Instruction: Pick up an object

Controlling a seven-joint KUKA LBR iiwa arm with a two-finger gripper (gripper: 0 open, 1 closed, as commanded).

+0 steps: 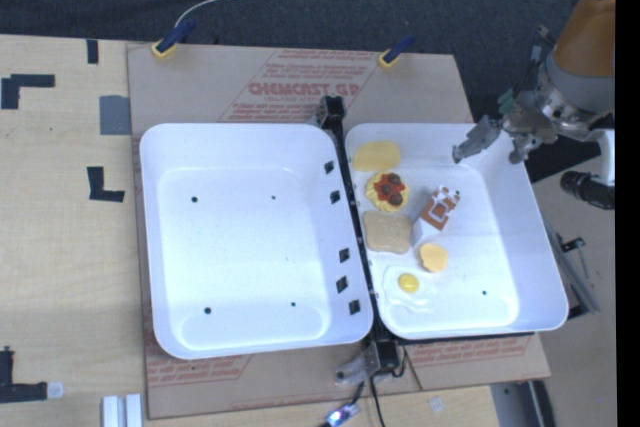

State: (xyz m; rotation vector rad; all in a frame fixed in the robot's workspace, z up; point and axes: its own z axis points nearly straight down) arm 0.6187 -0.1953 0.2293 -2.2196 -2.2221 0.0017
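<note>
I see the toy foods, like the round pizza piece point(387, 191), in the right white plastic bin point(520, 245). My grey jaws point(490, 143) hang apart above its far corner, holding nothing. They might bump the rim.

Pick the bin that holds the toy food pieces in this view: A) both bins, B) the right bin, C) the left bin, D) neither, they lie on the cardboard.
B: the pieces, among them the fried egg, the toast slice and the small pizza, all lie in the right bin, along its left side, next to the divider shared with the left bin.
</note>
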